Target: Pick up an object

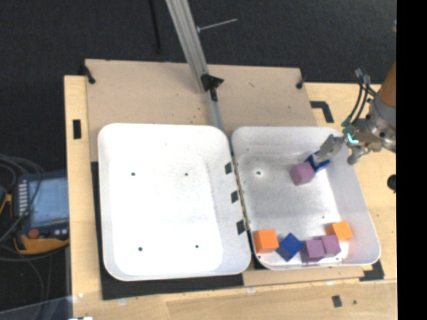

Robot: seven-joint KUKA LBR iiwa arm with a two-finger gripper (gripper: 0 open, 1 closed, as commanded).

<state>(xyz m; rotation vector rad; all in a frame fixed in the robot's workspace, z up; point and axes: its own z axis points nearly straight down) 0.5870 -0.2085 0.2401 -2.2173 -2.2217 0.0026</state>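
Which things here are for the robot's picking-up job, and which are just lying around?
For the job:
gripper
purple block
blue block
orange block
right bin

Just lying about:
left bin
metal pole
handheld screen

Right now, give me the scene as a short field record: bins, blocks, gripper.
left bin: shallow white bin, no blocks visible in it
right bin: shallow white bin, holds all the blocks
upper blocks: purple cube touching a small blue block
front row: orange cube, blue cube, two purple cubes, orange cube at the right
gripper: two-finger gripper at the right bin's upper right, above the small blue block; grasp unclear
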